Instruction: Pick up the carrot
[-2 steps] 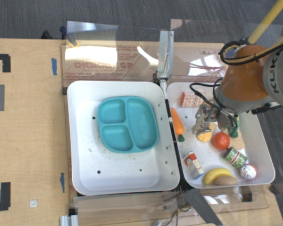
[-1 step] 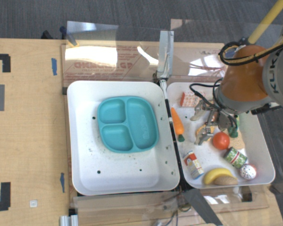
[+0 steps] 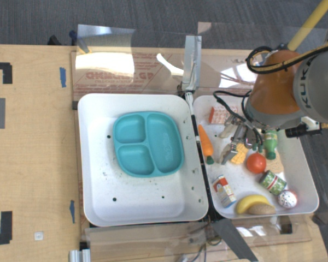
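The carrot point(image 3: 205, 141), orange with a green tip toward the front, lies along the left wall of the right bin point(image 3: 310, 185). My gripper point(image 3: 236, 148) hangs just right of the carrot, over a yellow wedge point(image 3: 239, 157). It points down and is open, with nothing between its fingers point(image 3: 227, 155). A small gap separates the nearer finger from the carrot.
Around the gripper in the right bin lie a tomato point(image 3: 256, 163), a green bottle point(image 3: 270, 146), a can point(image 3: 272, 182), a banana point(image 3: 254, 203), a white ball point(image 3: 287, 200), a red-and-white packet point(image 3: 224, 190) and a red box point(image 3: 218, 115). The left bin point(image 3: 98, 173) holds a teal divided plate point(image 3: 148, 143).
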Motion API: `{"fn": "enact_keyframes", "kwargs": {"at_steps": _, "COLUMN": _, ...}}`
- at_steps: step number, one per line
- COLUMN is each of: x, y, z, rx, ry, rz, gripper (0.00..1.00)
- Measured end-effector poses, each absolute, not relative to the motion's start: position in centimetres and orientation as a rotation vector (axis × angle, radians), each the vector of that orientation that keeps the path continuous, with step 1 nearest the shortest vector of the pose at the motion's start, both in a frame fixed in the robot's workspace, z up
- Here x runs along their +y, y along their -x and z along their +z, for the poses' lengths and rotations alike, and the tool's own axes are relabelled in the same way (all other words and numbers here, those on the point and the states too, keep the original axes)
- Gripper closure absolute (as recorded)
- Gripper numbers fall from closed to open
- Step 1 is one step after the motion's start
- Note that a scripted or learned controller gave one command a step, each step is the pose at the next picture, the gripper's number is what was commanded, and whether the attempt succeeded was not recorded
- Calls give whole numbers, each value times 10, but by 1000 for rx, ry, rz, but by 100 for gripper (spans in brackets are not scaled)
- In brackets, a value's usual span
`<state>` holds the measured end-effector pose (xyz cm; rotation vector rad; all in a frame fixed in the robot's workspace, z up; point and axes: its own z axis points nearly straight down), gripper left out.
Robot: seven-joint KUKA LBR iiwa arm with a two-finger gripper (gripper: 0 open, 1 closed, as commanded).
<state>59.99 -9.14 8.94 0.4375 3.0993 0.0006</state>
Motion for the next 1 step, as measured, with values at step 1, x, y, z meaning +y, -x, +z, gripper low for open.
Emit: {"fn": "enact_keyframes", "kwargs": {"at_steps": 1, "x": -96, "y": -584, "z": 90, "rx": 3046, "ry": -720, "rz": 4, "gripper": 0}}
